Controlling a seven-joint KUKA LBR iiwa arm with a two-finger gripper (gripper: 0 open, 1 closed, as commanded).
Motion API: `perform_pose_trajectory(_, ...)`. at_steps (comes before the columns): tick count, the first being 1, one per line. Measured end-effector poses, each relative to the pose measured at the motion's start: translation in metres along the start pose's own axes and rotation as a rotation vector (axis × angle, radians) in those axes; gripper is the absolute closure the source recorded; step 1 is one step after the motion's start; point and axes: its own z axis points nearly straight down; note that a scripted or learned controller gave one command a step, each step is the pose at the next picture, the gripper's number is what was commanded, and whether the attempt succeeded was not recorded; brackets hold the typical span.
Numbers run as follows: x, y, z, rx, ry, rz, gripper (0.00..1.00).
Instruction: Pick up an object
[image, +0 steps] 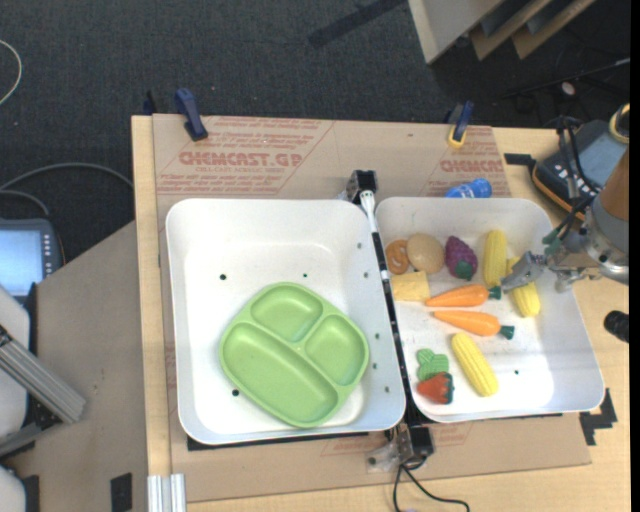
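The right bin (570, 390) holds several toy foods. Along its far side lie a brown pastry (398, 257), a tan potato (425, 252), a purple eggplant (461, 257) and a yellow corn cob (495, 256). Nearer are a cheese wedge (410, 288), two carrots (461, 296) (470, 322), a second corn cob (473, 363) and a red strawberry (434, 388) beside a green piece (432, 361). My gripper (520, 276) reaches in from the right and hangs low over the bin's right side, just above a small yellow piece (527, 300). Nothing visibly sits in its grasp.
The left bin (200, 240) holds a green divided plate (293, 352). A blue object (468, 189) lies on the board behind the right bin. Blue clamps (190, 112) (460, 122) grip the board's far edge. The arm's body (605, 235) covers the right bin's right rim.
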Motion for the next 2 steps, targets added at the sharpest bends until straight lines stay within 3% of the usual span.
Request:
perform_pose_trajectory(1, -0.002, 0.007, 0.073, 0.0, 0.013, -0.007, 0.0)
perform_pose_trajectory(2, -0.005, 0.006, 0.06, -0.004, 0.002, -0.005, 1.0)
